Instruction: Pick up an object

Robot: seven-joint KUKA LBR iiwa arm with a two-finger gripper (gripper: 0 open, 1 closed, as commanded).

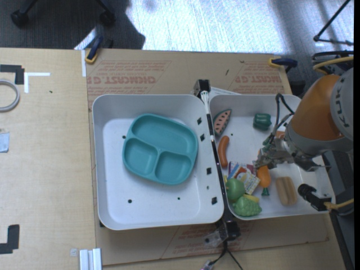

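A smooth teal plastic plate (161, 149) with three compartments is seen in the left bin (107, 207). In the right bin (242, 103) small toy foods are scattered: a watermelon slice (222, 120), a sausage (223, 151), a dark green cup (261, 121), a bread roll (286, 190) and a knobbly green vegetable (247, 206). The gripper (265, 161) is lowered just above an orange piece (263, 177); its opening cannot be told.

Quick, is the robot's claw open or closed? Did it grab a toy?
Claw: cannot be told; it is low in the right bin among the toys.
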